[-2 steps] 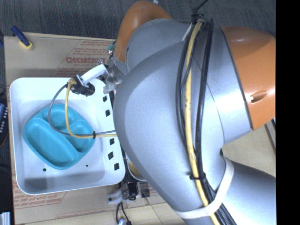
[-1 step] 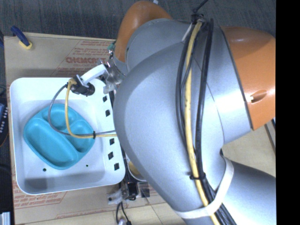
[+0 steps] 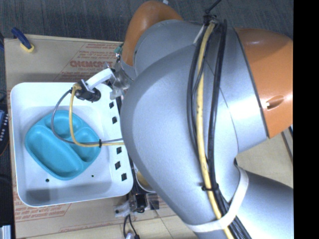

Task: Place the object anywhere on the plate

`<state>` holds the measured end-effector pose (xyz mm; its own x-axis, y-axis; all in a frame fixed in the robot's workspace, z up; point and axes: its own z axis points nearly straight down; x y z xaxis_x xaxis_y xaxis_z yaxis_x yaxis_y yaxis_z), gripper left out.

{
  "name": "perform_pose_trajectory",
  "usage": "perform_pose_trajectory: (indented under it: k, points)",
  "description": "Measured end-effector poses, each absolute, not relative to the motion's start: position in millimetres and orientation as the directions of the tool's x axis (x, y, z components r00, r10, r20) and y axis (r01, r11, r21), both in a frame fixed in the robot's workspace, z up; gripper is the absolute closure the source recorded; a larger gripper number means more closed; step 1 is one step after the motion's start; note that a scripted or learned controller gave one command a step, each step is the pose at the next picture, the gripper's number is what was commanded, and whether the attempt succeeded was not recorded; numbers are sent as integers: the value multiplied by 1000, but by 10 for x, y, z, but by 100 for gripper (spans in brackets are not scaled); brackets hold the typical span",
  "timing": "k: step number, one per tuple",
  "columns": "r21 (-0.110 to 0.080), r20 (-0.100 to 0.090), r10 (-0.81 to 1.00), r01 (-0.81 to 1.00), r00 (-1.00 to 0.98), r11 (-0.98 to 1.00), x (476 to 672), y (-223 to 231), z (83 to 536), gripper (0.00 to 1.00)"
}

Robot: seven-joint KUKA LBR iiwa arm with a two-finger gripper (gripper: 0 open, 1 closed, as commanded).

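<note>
A light blue divided plate [image 3: 61, 144] lies in the left white bin [image 3: 30, 193], toward its front left. The big grey arm [image 3: 199, 113] with its orange band covers the right half of the view and hides the right bin. The gripper end is hidden under the arm's body. A white bracket with a black connector [image 3: 92, 91] and a yellow cable [image 3: 72, 126] reach out over the plate's back edge. No object to be placed can be made out.
The bins stand on a brown cardboard sheet [image 3: 65, 59]. A blue and yellow tool [image 3: 22, 40] lies at the far left corner of it. Black square marks [image 3: 117, 143] line the bin's right rim.
</note>
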<state>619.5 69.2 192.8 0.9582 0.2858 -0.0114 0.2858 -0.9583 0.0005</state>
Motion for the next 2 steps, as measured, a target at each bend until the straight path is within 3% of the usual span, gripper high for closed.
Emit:
perform_pose_trajectory:
  k: [2]
  points:
    - [0,-11,286,286,958,-958,6195,692,1928,0]
